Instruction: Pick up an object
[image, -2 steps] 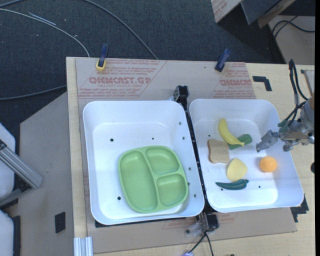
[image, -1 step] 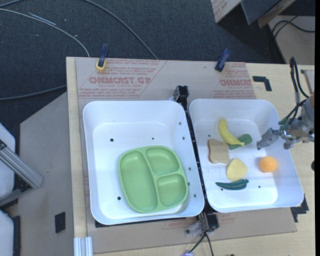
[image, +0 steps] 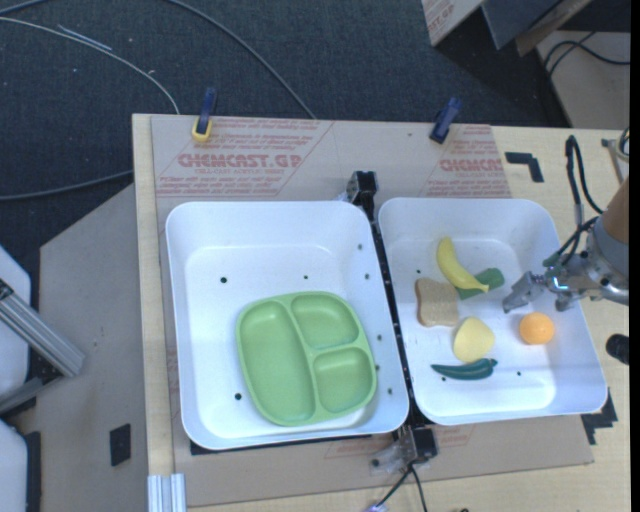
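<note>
Robot lab bench, folks!
Two white bins (image: 190, 300) on a clamped board (image: 250, 155), loose cables (image: 120, 55) trailing across dark carpet (image: 300, 50).

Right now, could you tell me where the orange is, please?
The orange sits in the right bin, near its right wall, just below the gripper and right of the lemon.

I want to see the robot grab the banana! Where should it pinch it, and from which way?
Best guess: pinch the banana across its middle, coming straight down from above. It lies flat in the right bin, long and thin, so its narrow width fits between fingers. Its lower end touches a green piece, so stay away from that end. The gripper sits just to its right.
</note>
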